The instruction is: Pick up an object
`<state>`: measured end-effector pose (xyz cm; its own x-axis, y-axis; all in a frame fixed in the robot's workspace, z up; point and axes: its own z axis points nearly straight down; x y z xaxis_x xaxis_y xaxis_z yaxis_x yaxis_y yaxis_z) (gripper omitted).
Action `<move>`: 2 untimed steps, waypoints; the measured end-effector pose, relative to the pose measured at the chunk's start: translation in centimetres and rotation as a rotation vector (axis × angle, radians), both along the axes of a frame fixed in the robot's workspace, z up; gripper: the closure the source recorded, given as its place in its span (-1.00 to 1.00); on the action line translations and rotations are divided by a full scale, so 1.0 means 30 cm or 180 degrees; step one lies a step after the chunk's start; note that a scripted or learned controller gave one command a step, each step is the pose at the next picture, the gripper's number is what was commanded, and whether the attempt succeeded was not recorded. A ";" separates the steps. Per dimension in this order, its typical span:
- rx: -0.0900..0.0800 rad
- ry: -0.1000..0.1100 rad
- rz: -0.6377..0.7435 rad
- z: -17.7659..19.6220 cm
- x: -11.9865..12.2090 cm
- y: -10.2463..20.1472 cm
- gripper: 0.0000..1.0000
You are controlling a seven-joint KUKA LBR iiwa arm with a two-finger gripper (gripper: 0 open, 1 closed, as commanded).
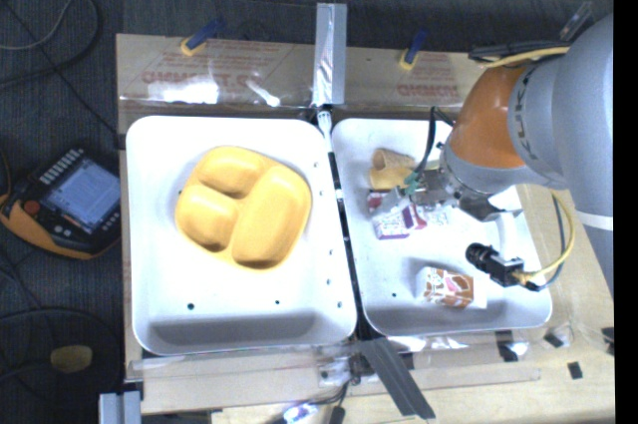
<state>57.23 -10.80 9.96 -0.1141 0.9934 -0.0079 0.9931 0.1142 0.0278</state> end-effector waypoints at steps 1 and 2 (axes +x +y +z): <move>0.0006 -0.0070 0.0018 0.063 0.024 0.011 1.00; 0.0005 0.0096 0.0027 0.279 0.108 0.115 1.00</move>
